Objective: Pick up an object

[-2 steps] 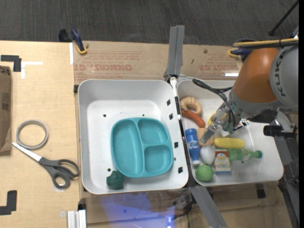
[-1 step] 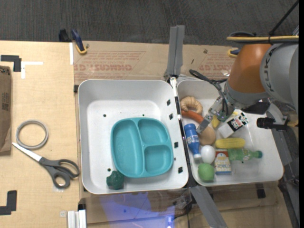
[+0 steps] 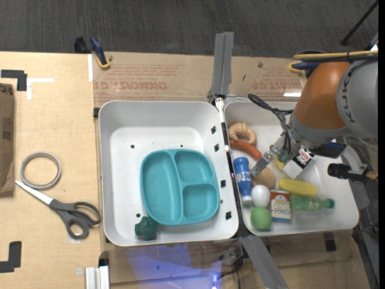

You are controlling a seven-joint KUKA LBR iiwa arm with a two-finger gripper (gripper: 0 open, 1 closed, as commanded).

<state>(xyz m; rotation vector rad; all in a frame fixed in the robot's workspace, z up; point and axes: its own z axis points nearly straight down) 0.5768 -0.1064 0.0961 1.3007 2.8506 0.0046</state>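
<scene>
Crowded right bin (image 3: 343, 218); tool (image 3: 272, 159) low near its left wall beside carrot (image 3: 245, 147), grip state unclear.

Both white bins (image 3: 114, 161) look like smooth, faintly glossy plastic, and the teal divided plate (image 3: 179, 186) has the same moulded sheen. The bench (image 3: 54, 131) is pale matt wood, with brown cardboard (image 3: 156, 80) behind. The scissors (image 3: 60, 208) pair bare metal blades with grey plastic handles.

Bright even overhead light, soft short shadows inside the white bins (image 3: 114, 179), bluish-violet glare at the near edge, sharp focus, arm (image 3: 337, 95) slightly blurred at right
</scene>
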